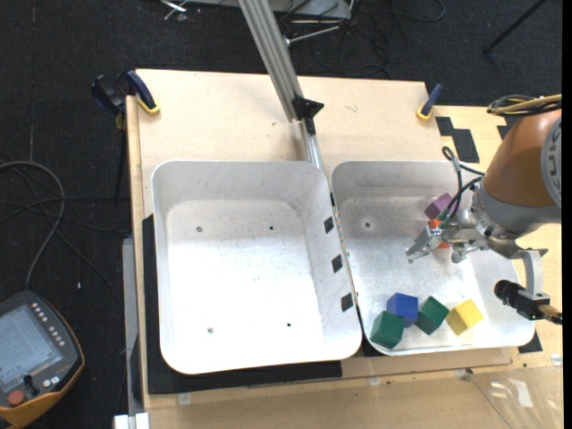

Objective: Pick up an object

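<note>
1. Right then, the grey arm (527,172) reached in from the right and hung over the right bin (375,186).
2. Its hand (438,242) was low in that bin, near the back half. Two thin metal fingers (418,249) pointed left and looked spread apart.
3. Nothing sat between those fingers that I could see, so I judged the hand had no hold on anything.
4. A small purple block (438,206) lay just beside the hand, a bit behind it. A tiny red-orange bit (435,227) showed close to the wrist, but it was too small to tell if it was a toy or part of the hand.
5. Four more blocks sat in a bunch near the front of the right bin: a dark green block (388,329), a blue block (403,306), a second green block (433,315) and a yellow block (465,316). They were close together, and some seemed to touch.
6. Every block looked to be resting on the bin floor.
7. The left bin (179,186) sat next to it on the desk (223,114).
8. So the job looked only begun. Picking, squeezing and lifting a block were all left to do.
</note>
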Controlling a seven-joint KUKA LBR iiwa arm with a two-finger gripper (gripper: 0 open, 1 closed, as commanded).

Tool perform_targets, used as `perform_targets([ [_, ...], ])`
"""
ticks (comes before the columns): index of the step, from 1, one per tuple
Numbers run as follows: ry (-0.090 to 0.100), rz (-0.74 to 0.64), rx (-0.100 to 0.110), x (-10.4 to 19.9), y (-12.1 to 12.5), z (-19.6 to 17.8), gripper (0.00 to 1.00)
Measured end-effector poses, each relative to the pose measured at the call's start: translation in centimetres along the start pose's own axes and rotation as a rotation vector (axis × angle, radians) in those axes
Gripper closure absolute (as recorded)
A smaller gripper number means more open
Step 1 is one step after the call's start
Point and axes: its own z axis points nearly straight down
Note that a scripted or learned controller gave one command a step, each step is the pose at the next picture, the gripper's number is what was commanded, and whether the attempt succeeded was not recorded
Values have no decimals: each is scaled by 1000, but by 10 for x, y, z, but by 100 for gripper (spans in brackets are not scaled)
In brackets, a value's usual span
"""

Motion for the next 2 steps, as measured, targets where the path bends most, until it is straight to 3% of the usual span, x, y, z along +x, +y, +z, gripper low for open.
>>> perform_targets([
  [1, -4, 0, -10, -44, 36, 31, 0],
  [2, -4, -5, -11, -42, 36, 20, 100],
])
